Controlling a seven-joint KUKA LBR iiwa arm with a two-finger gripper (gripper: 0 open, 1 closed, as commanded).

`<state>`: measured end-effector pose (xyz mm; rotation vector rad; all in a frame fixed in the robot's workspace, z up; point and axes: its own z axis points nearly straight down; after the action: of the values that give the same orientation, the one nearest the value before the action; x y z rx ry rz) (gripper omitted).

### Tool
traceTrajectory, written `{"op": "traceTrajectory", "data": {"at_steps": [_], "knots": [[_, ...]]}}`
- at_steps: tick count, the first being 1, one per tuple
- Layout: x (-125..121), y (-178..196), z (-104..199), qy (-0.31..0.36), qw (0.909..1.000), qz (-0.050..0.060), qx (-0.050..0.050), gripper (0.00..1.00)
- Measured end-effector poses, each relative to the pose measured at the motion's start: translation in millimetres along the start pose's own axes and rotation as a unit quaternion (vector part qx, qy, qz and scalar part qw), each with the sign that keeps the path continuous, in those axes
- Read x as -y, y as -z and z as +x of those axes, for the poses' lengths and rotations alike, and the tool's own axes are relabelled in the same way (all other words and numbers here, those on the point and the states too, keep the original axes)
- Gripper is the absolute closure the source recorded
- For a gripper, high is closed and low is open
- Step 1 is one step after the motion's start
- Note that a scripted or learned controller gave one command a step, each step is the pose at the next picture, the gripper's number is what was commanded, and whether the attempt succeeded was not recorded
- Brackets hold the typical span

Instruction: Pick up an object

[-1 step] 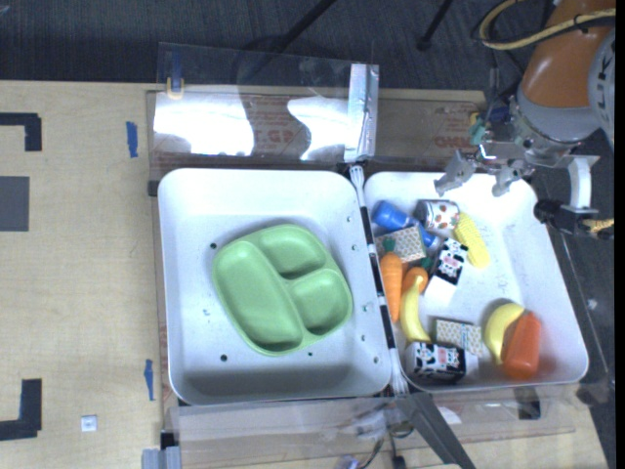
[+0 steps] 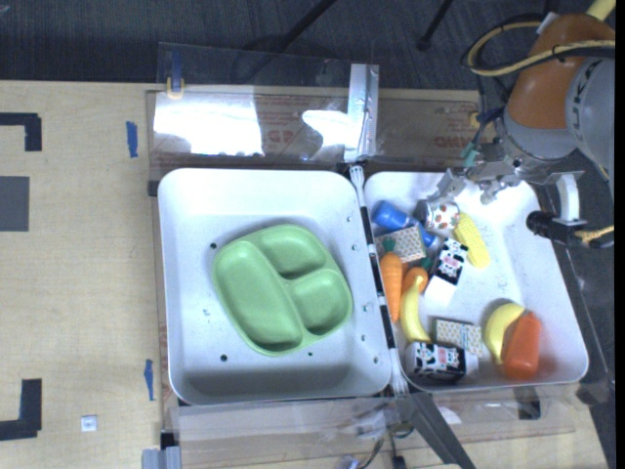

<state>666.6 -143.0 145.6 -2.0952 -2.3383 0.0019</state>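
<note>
Nearest the camera, at the right bin's [image 2: 571,360] front edge, a black-and-white carton [image 2: 437,360] lay on its side, its long axis running left to right. Just behind it sat a patterned box [image 2: 459,334], and to the right a yellow lemon [image 2: 501,322] touched an orange pepper [image 2: 522,346].

Both white bins rested on a pale wooden bench [image 2: 78,291] with black marks and blue tape tabs; beyond the bench the floor was dark, crossed by thin stand legs. A clear panel [image 2: 254,115] stood behind the left bin [image 2: 186,360], which held a green divided tray [image 2: 283,286].

The gripper [image 2: 451,186] hung over the right bin's back left part, the grey arm [image 2: 562,115] with its orange band reaching in from the right. Whether its fingers were apart or together could not be told.

Just in front of the gripper lay a small white spotted toy [image 2: 444,216], a blue item [image 2: 393,215] to its left and a corn cob [image 2: 473,239] to its right, the cob's long axis running from back-left to front-right. Further forward, a carrot [image 2: 392,279] pointed its tip toward the front, beside a banana [image 2: 414,316] lying along the same front-to-back line. A second black-and-white carton [image 2: 450,261] lay tilted between the corn and the banana.
</note>
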Motion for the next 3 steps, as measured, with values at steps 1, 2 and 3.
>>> {"op": "traceTrajectory", "data": {"at_steps": [1,2,3], "knots": [[-7,-25,3,0.002,0.9999,-0.013,0.004,0.00],[-4,-58,18,-0.011,0.9999,-0.003,0.001,0.00],[-6,-43,17,-0.012,0.9999,-0.008,0.002,1.00]]}}
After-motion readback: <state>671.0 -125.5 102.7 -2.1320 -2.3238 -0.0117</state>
